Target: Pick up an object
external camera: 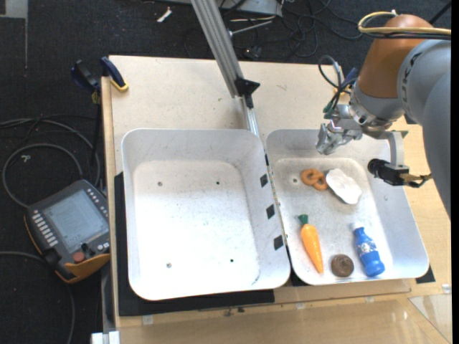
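The right bin holds a small brown pretzel, a white lumpy object, an orange carrot with a green top, a brown round cookie and a blue bottle with a white cap. My gripper hangs over the far edge of the right bin, above and slightly right of the pretzel, with nothing seen between its fingers. The grey arm with its orange band reaches in from the upper right.
The left bin lies beside the right one. A slanted metal pole runs from the top down to the gap between the bins. A teach pendant lies off the bench at the left.
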Robot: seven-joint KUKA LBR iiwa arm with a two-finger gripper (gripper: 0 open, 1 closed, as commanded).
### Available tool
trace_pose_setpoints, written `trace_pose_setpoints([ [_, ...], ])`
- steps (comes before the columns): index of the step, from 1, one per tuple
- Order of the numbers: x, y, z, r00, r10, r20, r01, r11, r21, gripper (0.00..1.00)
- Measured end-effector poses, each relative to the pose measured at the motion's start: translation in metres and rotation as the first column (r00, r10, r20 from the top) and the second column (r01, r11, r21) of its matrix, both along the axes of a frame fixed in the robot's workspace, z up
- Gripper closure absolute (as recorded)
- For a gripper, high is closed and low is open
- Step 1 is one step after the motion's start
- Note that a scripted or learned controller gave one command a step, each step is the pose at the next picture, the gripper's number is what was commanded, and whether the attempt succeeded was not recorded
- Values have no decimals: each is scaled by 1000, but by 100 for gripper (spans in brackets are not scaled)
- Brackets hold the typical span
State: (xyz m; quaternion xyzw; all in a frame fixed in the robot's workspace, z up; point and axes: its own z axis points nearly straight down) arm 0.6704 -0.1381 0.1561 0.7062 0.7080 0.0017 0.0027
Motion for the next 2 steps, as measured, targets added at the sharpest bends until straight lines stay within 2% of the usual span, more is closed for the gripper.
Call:
trace_pose_setpoints([
  [1,3,5,45,1000,1,1,-1,1000,0,100],
  [2,4,5,57,1000,0,-2,0,1000,1,100],
])
